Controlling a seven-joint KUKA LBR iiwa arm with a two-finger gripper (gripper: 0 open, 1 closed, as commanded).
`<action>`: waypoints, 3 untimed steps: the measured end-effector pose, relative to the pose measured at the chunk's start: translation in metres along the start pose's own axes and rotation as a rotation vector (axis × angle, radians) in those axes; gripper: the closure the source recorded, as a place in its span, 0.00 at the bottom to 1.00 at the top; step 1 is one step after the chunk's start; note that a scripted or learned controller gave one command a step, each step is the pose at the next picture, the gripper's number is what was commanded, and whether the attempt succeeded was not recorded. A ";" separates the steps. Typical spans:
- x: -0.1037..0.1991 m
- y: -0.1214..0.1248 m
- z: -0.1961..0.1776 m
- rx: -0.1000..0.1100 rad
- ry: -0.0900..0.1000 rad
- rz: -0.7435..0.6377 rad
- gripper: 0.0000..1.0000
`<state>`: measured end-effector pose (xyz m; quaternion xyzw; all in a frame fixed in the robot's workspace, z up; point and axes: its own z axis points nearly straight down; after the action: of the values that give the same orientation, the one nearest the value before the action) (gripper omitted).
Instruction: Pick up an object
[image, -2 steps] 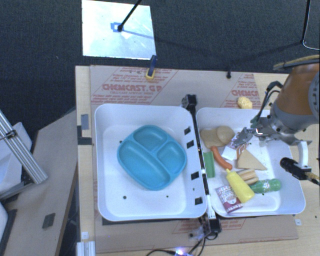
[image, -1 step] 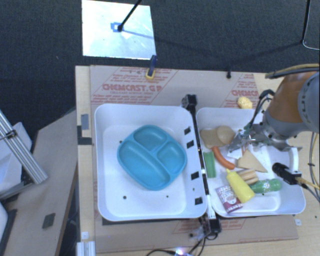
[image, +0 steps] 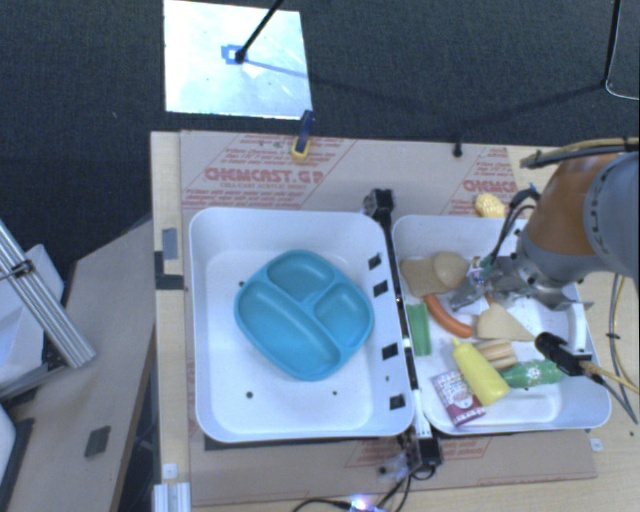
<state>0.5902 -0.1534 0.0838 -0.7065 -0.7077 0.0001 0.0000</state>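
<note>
red "chemcast gp" print repeats on the board (image: 262, 172) under the bins.

Even, fairly bright light from above fills the scene. The 2 white bins (image: 290, 235) look almost blown out, their walls pale and low in contrast, with only soft grey shading along the inner rims. The shiny square panel (image: 237, 57) at the top throws back a washed-out glare. The blue tray (image: 303, 313) casts a faint, short shadow. The dark floor (image: 80, 100) around the bench (image: 330, 165) shows grainy noise. Detail is soft throughout: lettering on the bench is readable but fuzzy, and small items in the right bin blur together. The arm (image: 590, 220) looks slightly smeared at its edges.
</note>
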 end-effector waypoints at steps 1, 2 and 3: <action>0.000 0.001 -0.012 -0.004 0.000 0.001 1.00; -0.001 -0.004 -0.058 -0.006 -0.001 0.002 1.00; 0.002 -0.001 -0.122 -0.008 -0.001 -0.003 1.00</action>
<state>0.5891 -0.1514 0.2060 -0.7053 -0.7089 -0.0023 -0.0032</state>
